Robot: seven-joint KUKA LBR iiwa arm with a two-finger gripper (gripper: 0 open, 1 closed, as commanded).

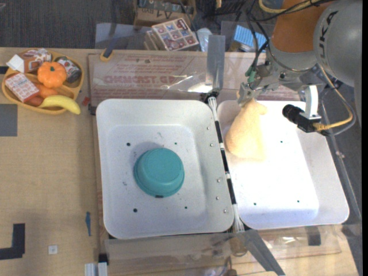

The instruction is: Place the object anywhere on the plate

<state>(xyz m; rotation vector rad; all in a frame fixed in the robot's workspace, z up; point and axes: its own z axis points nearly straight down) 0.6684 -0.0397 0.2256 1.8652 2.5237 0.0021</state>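
Observation:
A teal round plate (160,172) sits in the middle of the left bin (115,131). A pale yellow, soft-looking object (247,134) lies at the far left of the right bin (299,183), close to the divider between the bins. Its narrow upper tip reaches up into my gripper (252,96), whose fingers are shut on that tip. The rest of the object hangs down and spreads over the bin floor. The arm's orange band and grey wrist stand above it at the upper right.
A black cable and connector (299,117) hang to the right of the gripper. On the bench at the far left is a basket of toy food (41,80). Boxes and clutter lie behind the bins.

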